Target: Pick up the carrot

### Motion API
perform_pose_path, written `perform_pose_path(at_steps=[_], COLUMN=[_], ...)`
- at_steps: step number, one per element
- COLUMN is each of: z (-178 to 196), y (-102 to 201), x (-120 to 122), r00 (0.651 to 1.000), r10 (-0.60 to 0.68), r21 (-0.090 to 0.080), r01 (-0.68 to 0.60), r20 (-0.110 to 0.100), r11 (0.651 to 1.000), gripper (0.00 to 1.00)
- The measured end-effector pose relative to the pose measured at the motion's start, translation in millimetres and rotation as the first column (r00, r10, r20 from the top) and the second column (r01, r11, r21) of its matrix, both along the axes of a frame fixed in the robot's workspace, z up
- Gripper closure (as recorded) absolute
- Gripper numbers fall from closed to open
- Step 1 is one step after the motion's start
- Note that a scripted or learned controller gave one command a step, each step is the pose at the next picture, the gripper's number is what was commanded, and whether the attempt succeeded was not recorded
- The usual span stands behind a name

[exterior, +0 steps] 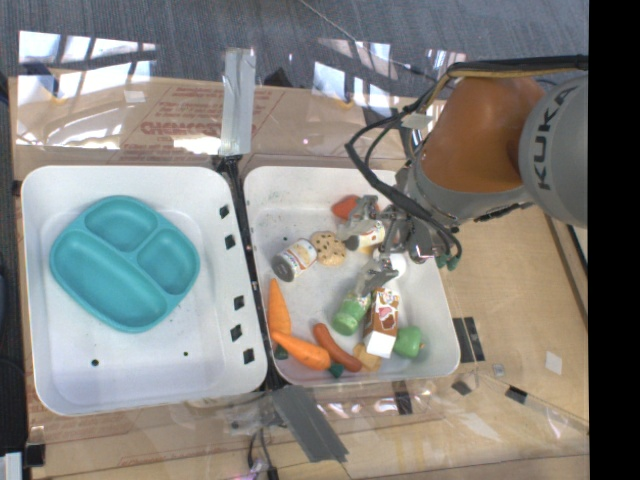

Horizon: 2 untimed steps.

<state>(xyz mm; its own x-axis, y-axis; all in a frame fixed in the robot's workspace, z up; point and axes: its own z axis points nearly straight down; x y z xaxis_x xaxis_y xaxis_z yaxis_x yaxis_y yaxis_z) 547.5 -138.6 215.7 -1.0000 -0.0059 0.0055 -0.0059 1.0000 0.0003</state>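
Carrot waits at the near left of the right bin, gripper off to its right.

The carrot (279, 308) lies along the right bin's (440, 286) left wall, beside a second orange piece (302, 351) and a red sausage (334, 347). It looks like a light, stiff, smooth plastic toy; pinching across its thicker middle seems safest. The gripper (383, 265) hangs over a green bottle (352, 310); I cannot tell how wide it stands.

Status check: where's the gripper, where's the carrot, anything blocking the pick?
Gripper low in the right white bin, over the green bottle. Orange carrot untouched against bin's left wall. Second orange carrot and red sausage close beside it.
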Motion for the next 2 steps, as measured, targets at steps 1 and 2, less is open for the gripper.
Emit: perform_pose_path(at_steps=[1, 2], z=[-83, -127], y=[33, 45], x=[-61, -71], r00=[0.976, 0.980], r10=[-0.217, -0.198], r21=[0.000, 0.000], r01=[0.217, 0.198], r20=[-0.003, 0.001], r11=[0.976, 0.980], gripper=[0.00, 0.00])
